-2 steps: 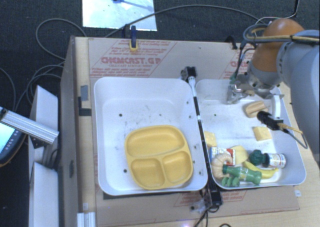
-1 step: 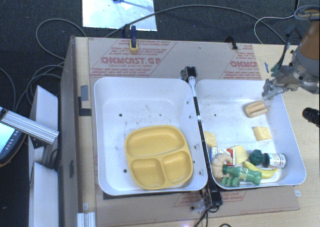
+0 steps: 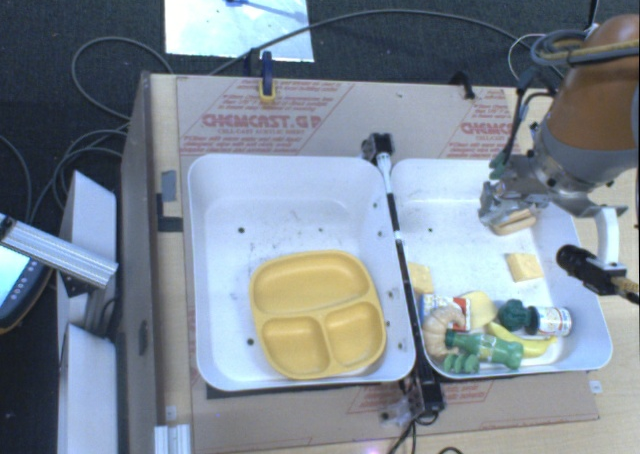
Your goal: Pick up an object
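Note:
My gripper (image 3: 507, 210) hangs over the far part of the right bin (image 3: 440, 204), below the grey wrist and orange band. A tan block (image 3: 514, 223) lies right at its tip, partly covered by it; whether it is gripped is unclear. A yellow square piece (image 3: 524, 265) lies on the bin floor just nearer than that. At the near end sits a heap: a small bottle with a green cap (image 3: 537, 320), a green toy (image 3: 480, 350), a banana (image 3: 535, 347), a white-and-red item (image 3: 446, 313) and a pale yellow slice (image 3: 420, 277).
The left bin (image 3: 230, 202) holds a yellow divided plate (image 3: 315, 312) at its near side. A black rod (image 3: 392, 212) runs along the wall between the bins. Cables cross the dark floor behind the bench, and a black part of the arm (image 3: 590, 270) juts over the right bin's right rim.

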### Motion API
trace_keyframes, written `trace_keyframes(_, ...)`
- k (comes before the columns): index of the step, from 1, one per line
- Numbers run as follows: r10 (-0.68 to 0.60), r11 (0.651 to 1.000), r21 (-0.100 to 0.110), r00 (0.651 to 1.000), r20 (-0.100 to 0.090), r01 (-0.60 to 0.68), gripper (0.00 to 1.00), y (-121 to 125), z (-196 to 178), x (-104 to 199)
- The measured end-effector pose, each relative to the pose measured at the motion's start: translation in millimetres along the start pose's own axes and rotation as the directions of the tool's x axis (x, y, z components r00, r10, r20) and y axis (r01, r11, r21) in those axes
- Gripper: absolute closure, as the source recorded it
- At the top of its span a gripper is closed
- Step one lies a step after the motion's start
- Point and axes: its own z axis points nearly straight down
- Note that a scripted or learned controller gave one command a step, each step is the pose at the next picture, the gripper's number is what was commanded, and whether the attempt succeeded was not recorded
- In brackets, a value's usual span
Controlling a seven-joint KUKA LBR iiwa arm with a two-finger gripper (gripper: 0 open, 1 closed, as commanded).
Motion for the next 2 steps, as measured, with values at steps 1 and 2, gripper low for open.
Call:
trace_keyframes(1, 0.002, 1.000, -0.003, 1.000, 0.003, -0.002, 1.00, 51.8, -68.7, -43.0)
trace_keyframes(2, 0.000, 1.000, 0.003, 1.000, -0.001, 0.000, 1.00, 77.0, 24.3, 12.5)
